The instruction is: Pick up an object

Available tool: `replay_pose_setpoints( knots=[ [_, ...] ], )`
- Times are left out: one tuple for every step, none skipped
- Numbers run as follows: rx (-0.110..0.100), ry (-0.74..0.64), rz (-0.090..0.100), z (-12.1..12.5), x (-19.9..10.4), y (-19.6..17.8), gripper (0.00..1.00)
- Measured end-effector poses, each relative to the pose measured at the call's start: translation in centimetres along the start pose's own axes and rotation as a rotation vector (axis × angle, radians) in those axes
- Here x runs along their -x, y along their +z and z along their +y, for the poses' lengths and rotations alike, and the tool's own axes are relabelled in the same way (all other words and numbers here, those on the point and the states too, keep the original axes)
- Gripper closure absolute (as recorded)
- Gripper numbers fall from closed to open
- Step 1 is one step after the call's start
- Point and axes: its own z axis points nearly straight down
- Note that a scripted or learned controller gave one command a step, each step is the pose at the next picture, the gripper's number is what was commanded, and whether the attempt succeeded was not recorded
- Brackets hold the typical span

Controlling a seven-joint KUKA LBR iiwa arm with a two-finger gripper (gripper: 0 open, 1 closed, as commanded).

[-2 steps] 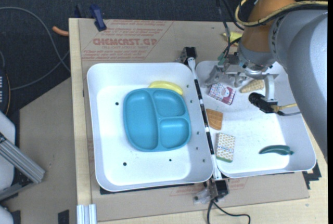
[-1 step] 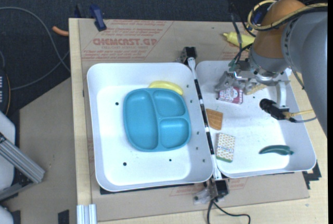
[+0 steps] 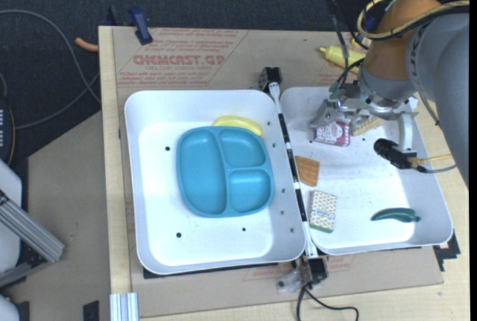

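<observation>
In the right bin [image 3: 358, 182], far left: pink packet [image 3: 332, 134] lies just under the gripper [image 3: 337, 115], towards its near side.
Jaws: cannot tell whether apart or together.

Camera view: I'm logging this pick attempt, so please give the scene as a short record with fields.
left bin: blue divided tray, yellow piece at its far edge
right bin: pink packet, brown card, patterned box, green pod
gripper: over the pink packet, at the far end of the right bin
grasp: cannot tell from this view
</observation>
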Motion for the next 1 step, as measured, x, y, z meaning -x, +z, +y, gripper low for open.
replay_pose_setpoints(
  knots=[
    [0.000,-0.002,0.002,-5.42,-6.09,-9.06,1.00]
  ],
)
